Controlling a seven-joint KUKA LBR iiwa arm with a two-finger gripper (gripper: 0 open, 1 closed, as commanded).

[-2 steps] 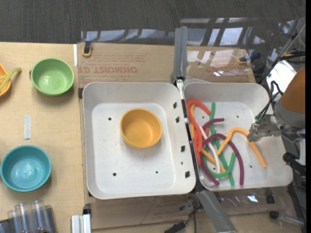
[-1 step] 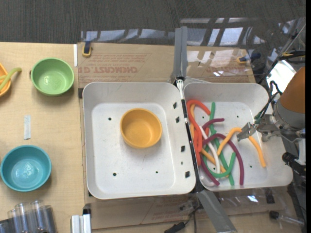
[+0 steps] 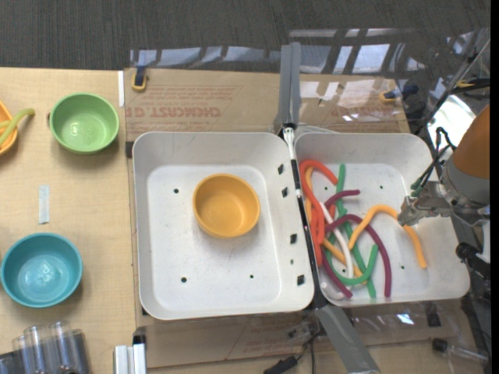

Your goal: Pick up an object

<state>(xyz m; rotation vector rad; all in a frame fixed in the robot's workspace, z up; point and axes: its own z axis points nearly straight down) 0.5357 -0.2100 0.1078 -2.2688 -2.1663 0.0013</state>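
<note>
Right now the orange strand [image 3: 414,243] lies in the right bin [image 3: 448,287], lower right of frame, its free end just under the gripper [image 3: 407,214]. Looks like the reach-in step, nothing lifted yet; next move probably calls for a drop onto that strand and a close. Finger state: cannot tell. Strand is thin, bent, floppy-looking. Tangle of red, green, maroon strands [image 3: 347,240] sits to its left. Yellow bowl [image 3: 226,205] in left bin [image 3: 156,287].
</note>
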